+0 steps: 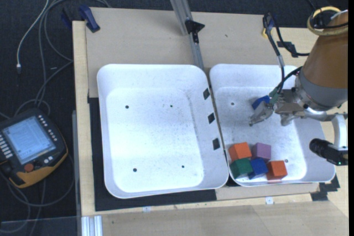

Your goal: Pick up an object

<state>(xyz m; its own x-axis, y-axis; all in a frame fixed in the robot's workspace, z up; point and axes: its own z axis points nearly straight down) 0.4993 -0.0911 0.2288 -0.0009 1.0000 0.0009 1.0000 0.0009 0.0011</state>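
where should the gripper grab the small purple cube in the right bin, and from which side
Probably from straight above. The small purple cube lies at the back of the cluster in the right white bin, with the orange cube beside it and the blue cube in front. Its far face meets open floor, so close on the near and far faces, though the blue cube crowds the near one.

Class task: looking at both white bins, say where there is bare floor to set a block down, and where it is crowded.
The left bin has bare floor from wall to wall. In the right bin, the far-left floor is bare. The near edge is crowded: orange block, purple block, green block, blue block, second orange block.
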